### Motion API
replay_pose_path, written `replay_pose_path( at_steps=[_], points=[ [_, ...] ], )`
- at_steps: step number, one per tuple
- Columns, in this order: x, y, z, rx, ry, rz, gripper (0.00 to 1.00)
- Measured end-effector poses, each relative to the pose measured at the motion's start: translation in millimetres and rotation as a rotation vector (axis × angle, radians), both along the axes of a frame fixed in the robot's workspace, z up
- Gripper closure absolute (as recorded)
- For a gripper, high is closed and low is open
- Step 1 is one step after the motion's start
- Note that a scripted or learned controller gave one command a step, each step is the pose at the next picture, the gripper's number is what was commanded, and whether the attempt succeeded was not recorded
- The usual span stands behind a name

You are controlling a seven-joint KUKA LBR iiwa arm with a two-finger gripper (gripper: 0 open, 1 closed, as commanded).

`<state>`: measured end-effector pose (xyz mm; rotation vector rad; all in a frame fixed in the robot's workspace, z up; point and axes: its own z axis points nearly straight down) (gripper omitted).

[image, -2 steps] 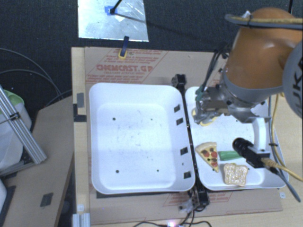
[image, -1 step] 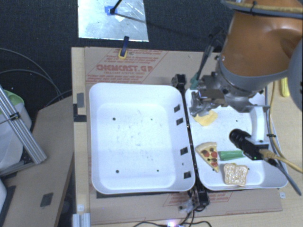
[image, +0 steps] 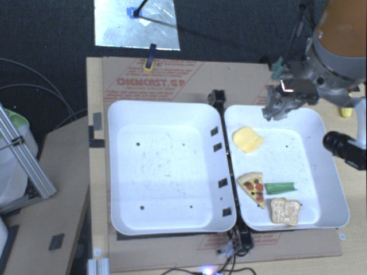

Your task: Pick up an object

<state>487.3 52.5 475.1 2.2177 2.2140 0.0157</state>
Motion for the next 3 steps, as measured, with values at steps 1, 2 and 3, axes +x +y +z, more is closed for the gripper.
replay_pose_path(
  at_steps=[1, 2, 3],
  points=[
    [-1, 73, -19, 0.0, 0.012, 0.013, 1.0],
    [12, 126, -79, -0.002, 0.016, 0.01, 1.0],
    [13, 123, -64, 0.0, 0.008, 0.012, 1.0]
  ],
)
